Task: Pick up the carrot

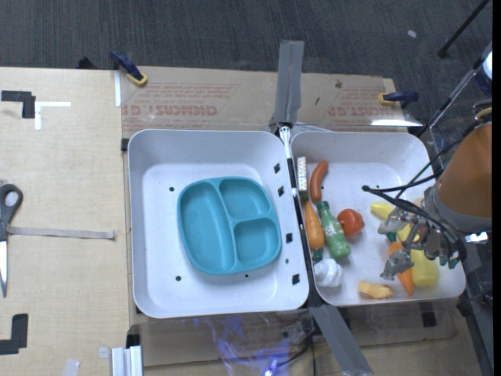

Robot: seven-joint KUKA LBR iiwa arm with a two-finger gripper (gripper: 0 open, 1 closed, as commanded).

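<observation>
Carrot: we take it to be the orange tapered piece [408, 282] near the front right corner of the right bin [352, 149], its tip pointing toward the front wall, touching or just beside a yellow fruit [425, 273].
End effector: it [395, 263] sits right over the carrot's upper end, low in the bin; we cannot tell whether it is released or clenched, since cables and the wrist hide that part.
Arm: its orange band [470, 175] hangs over the bin's right wall.
Neighbours: a small tan pastry [376, 291] lies just in front, and another yellow piece [383, 210] lies behind the end effector.
Look-alike: an orange elongated piece [313, 227] lies by the divider beside a green bottle [336, 233] (we cannot rule out that this is the carrot instead).
Risk one: we judge that a grip on the carrot's narrowing body could slide off as it lifts, because the taper gives little to bear on.
Risk two: the yellow fruit is so close that a closing grip could catch it or shove the carrot against the wall.
Risk three: the loose cables near the wrist could snag on the bin's contents.
Left bin: the teal divided plate [205, 233] is well apart and out of the way.
</observation>
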